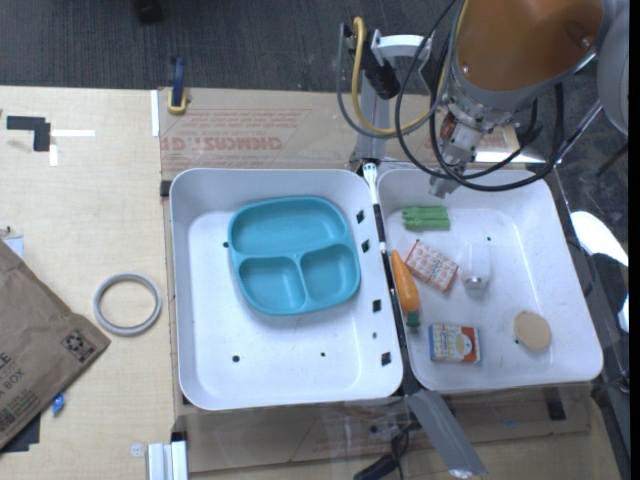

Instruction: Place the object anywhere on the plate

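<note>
Jaws (441,182) hang above the right bin's (560,208) far edge, near the green object (427,218); I cannot tell how they stand. Blue plate (294,256) lies in the left bin (200,298), white floor open around it.

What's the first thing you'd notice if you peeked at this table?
The blue plate jumps out first: it sits alone in the left bin. Next comes the big orange and grey arm hanging over the top of the right bin. That bin holds small things: a green block, a carrot, two little packets and a cookie.
</note>
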You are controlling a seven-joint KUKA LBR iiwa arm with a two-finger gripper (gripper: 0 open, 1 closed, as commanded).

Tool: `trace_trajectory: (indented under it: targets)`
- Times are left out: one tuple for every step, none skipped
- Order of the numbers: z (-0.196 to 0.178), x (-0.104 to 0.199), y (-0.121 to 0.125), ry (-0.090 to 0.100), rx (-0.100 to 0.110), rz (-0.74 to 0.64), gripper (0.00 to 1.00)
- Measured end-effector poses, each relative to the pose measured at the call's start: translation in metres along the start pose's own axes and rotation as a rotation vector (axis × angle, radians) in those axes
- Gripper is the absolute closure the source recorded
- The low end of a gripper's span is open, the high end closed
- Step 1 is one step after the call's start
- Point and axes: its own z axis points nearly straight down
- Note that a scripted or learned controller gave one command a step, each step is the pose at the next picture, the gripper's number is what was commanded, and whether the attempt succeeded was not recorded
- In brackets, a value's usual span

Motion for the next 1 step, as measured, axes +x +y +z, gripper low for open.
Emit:
trace_trajectory:
  targets:
    - [-0.0425, -0.0723, 0.0626, 0.001, 0.001, -0.212, 1.0]
